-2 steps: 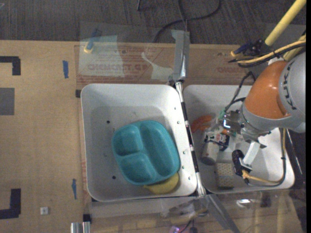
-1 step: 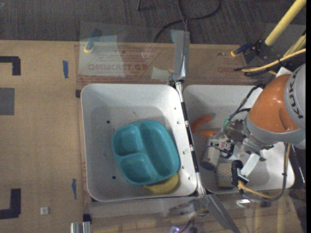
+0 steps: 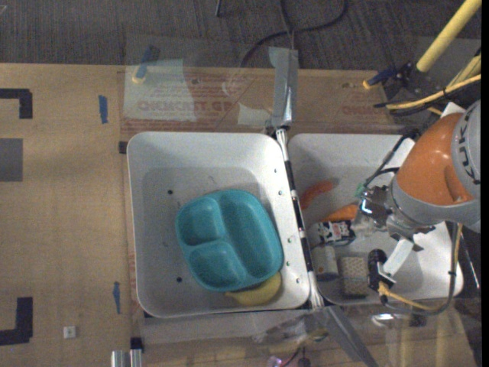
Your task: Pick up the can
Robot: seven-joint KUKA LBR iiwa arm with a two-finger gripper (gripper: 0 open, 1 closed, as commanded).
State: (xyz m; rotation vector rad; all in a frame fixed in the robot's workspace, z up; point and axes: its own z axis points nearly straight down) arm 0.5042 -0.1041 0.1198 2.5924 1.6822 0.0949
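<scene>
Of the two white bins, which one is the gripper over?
The bin on the view's right: the gripper hangs above it. The other bin, on the left, holds a teal divided plate with a yellow thing under its edge.

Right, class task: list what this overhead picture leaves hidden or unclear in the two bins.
1. Yellow thing, camera view: mostly under the teal plate; its kind is unclear.
2. Right bin: the arm covers its right side.
3. Can: small and blurred; no label readable.
</scene>
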